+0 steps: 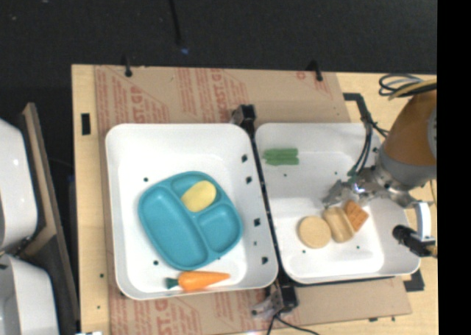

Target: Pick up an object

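My gripper [340, 194] is low over the right bin [294, 267], just above a cluster of tan food pieces. That cluster has a round tan biscuit [315, 231], a tan bread-like piece [338, 224] and a small orange-brown piece [357, 216]. A flat green piece [280, 156] lies at the back of the right bin. In the left bin [125, 149] sits a blue divided plate [189, 218] with a yellow piece [199, 195] in it, and an orange carrot [202, 280] lies by the front wall.
The grey arm with its orange band [411, 138] comes in from the right over the right bin's far corner. A black clamp [243, 114] stands at the back where the two bins meet. Cables [401, 85] lie at the back right.
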Controlling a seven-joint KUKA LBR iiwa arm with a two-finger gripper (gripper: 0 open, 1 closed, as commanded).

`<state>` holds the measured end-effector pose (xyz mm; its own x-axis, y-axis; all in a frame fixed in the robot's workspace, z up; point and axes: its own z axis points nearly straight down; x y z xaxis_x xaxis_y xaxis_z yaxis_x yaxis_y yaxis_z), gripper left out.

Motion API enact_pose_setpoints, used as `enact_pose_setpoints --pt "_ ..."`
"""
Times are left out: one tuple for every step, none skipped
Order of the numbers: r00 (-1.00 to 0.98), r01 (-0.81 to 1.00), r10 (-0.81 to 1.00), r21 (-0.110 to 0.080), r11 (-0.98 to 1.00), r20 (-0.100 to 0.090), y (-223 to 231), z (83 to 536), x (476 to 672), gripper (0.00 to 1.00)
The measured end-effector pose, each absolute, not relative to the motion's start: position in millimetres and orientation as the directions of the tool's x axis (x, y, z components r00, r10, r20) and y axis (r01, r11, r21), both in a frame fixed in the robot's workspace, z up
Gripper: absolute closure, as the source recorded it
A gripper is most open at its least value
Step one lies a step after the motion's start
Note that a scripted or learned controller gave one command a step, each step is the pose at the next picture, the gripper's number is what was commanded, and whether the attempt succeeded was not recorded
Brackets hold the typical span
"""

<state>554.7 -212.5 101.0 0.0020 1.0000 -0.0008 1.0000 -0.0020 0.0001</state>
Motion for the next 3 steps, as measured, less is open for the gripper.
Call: enact_pose_setpoints --pt "-0.001 1.000 1.000 0.001 0.001 0.000 -207 101 626.1 0.00" --pt "0.000 1.000 1.000 -0.010 0.000 -0.001 -156 98 686.5 0.00" --pt "-0.003 1.000 1.000 0.002 0.003 0.001 -97 102 635.2 0.00"
